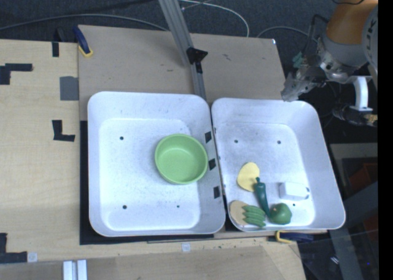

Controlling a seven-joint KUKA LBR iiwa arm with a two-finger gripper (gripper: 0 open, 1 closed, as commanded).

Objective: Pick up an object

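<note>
My gripper (291,91) hangs just past the far right corner of the right bin (319,143), above the bench edge, with nothing visible in it. Inside that bin's near part lie a yellow piece (247,175), a dark green pepper-like toy (261,194), a green round toy (280,213), a small white block (293,190) and a tan piece with green fingers (247,213) on the front rim. A light green bowl (180,158) sits upright in the left bin (110,150).
A grey metal pole (178,24) slants up from the far seam between the bins. Cables (233,15) trail over the dark floor behind the bench. Black tape marks (58,130) dot the wooden bench at left.
</note>
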